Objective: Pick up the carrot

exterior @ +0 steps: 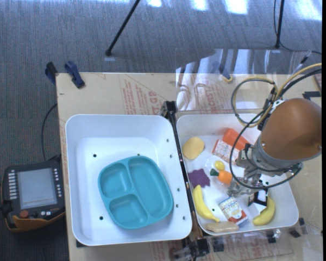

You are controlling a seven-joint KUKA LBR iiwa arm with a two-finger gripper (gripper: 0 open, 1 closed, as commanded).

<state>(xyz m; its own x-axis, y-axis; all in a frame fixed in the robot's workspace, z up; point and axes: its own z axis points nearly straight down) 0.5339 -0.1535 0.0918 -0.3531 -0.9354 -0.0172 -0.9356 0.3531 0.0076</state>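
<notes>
Grey carpet is filling the upper frame beyond the cardboard-topped bench [125,94], where two white bins are sitting side by side: the left bin [81,140] holding a teal divided plate [135,191], the right bin [198,125] crowded with toy food. At centre right the gripper [238,188] is hanging just right of the small orange carrot [225,177]. Whether its fingers are parted I cannot tell; the arm's orange band [291,128] is covering much of them.
</notes>
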